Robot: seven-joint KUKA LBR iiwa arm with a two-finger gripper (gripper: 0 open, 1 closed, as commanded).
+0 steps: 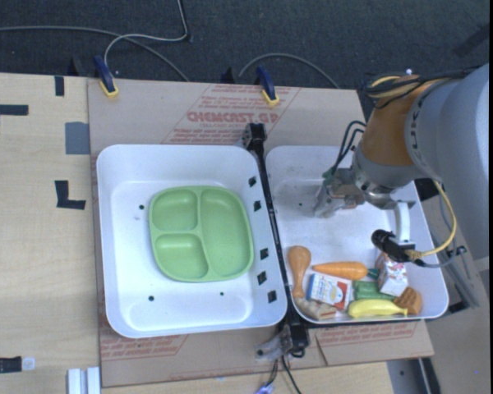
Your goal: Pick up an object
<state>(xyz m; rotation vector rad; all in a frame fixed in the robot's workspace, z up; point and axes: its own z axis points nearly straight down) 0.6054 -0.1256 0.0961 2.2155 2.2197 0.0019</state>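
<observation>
The gripper [333,199] hangs over the far half of the right bin [300,164], its fingers pointing down at bare white floor; whether they are spread or pressed together cannot be told; nothing shows between them. The toys lie along that bin's near edge: a carrot [340,269], a banana [375,308], a small carton [327,289]. A green divided plate [201,232] sits mid-floor in the left bin [115,245].
</observation>
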